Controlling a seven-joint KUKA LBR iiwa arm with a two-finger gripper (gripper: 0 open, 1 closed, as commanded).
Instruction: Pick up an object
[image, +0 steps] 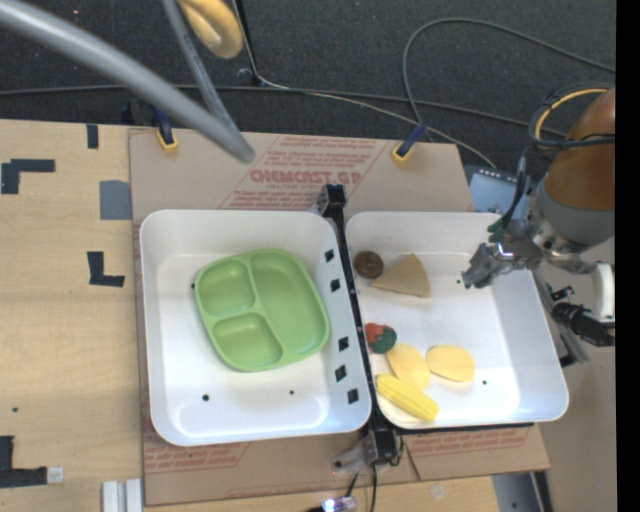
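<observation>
Tan wedge (405, 277) lying in the right bin (520, 330), upper-left part, beside a brown ball (369, 264). Hand (478, 272) hovering to its right, fingers slightly parted, gripping nothing; wedge sitting leftward across bare floor.

You look down on a pale wooden bench (60, 330) with small black angular marks on its left side. A brown cardboard sheet (300, 170) printed with red lettering lies flat on it, held at its far edge by two yellow clamps (165, 138). Behind the bench, a dark grey carpeted floor (450, 60) carries thin black cables (420, 50) in loose curves. Light is even and soft.
</observation>
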